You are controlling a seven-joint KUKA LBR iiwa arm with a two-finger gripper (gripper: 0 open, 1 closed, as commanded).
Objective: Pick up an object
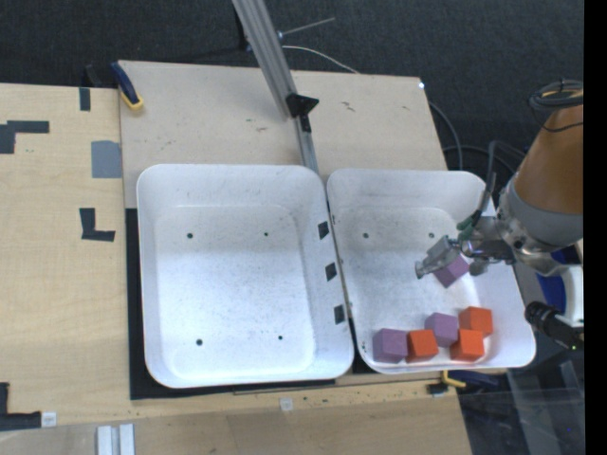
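So the gripper (446, 262) sits over the right bin (398, 190), and a purple block (454, 271) shows right at its fingers, looking pinched between them and raised off the bin floor, well above the pile below. That would put the pick mostly done: the grab looks made, and what's left is carrying it clear without it slipping. The angle makes it hard to be sure how solid the grip is, though.

Count-wise: three purple blocks in total, the one at the gripper plus two in the pile (390, 344) (442, 327). Three orange blocks too (422, 345) (476, 320) (468, 346), all bunched along the near edge of the right bin. Two white bins, the left bin (228, 273) with no blocks in it.
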